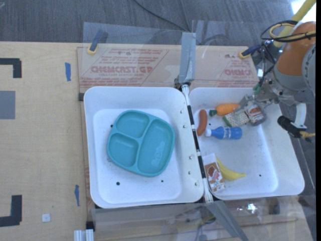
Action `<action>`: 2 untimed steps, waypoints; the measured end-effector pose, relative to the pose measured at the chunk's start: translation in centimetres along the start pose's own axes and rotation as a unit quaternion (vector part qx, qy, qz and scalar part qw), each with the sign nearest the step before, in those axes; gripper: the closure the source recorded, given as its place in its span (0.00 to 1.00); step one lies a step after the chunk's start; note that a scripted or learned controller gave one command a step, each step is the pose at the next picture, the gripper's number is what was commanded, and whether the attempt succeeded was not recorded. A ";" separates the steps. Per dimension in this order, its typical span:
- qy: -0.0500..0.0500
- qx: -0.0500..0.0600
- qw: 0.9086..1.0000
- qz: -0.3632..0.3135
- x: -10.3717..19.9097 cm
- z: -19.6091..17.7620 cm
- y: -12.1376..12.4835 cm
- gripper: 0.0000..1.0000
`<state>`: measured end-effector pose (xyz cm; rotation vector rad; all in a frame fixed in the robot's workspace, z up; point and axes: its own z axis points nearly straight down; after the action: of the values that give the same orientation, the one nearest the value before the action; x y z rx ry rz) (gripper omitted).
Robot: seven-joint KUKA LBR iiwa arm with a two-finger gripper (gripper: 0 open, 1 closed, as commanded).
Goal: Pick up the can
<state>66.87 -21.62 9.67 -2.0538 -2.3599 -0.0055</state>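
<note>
Your arm (pixel 296 54) is in at the right, orange band over the far right corner of the right bin (pixel 281 179), and the gripper (pixel 253 107) is down in the far part of that bin. The can (pixel 255 114) sits right at the gripper's tip, lying on the bin floor with its red-and-white label showing, touching or just beside a crumpled packet (pixel 238 118) on its left. How the gripper is set around the can you cannot tell from up here; the wrist hides it.

Look left of the can: an orange carrot (pixel 225 109) lies across the far part of the bin, just beyond the packet. Nearer you, a blue bottle with a white cap (pixel 224 132) lies on its side, cap pointing left. Against the left wall of that bin there's a reddish sausage (pixel 202 122), lengthwise along the divider. Down at the near left corner, a yellow banana (pixel 230 173) lies beside a small printed carton (pixel 213 174), the two touching.

Over in the left bin (pixel 100 185), you've got a teal divided plate (pixel 140 142) with three compartments, sitting about in the middle and tilted a little off square.

Both bins rest side by side on the table (pixel 40 149), with a clear sheet (pixel 130 59) marked in red lettering at the far side, and blue tape marks (pixel 67 72) on the wood to the left.
</note>
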 end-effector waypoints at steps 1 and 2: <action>-0.008 -0.005 1.000 0.024 -0.6 -8.6 -0.2 0.00; -0.006 -0.010 0.999 0.032 -0.1 -0.6 -1.5 0.00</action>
<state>65.44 -21.88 10.30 -2.1441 -2.3101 -0.0163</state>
